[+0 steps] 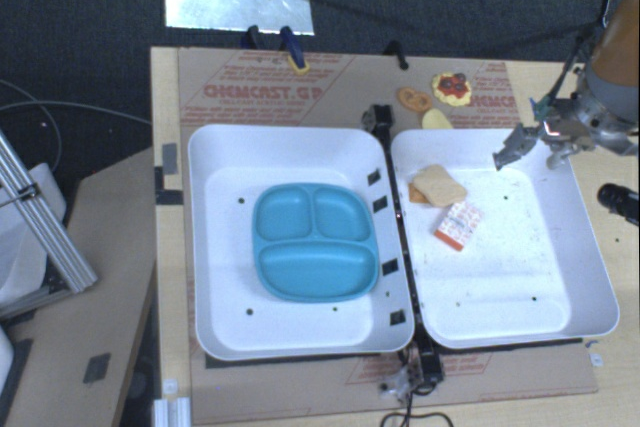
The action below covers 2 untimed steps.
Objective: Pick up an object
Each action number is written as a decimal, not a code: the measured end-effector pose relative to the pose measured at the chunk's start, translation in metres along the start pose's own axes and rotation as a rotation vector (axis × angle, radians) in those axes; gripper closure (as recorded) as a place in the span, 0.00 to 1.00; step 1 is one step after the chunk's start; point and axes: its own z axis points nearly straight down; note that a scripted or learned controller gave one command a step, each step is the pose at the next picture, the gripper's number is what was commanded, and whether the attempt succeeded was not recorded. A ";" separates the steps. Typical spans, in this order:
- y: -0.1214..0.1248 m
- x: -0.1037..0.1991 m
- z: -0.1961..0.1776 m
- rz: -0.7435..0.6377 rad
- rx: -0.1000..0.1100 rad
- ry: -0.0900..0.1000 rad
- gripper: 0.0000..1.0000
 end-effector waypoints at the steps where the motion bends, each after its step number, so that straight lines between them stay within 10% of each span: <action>1: -0.013 -0.015 0.148 -0.001 -0.011 -0.004 0.00; 2: -0.052 0.062 0.159 -0.003 -0.014 -0.003 0.00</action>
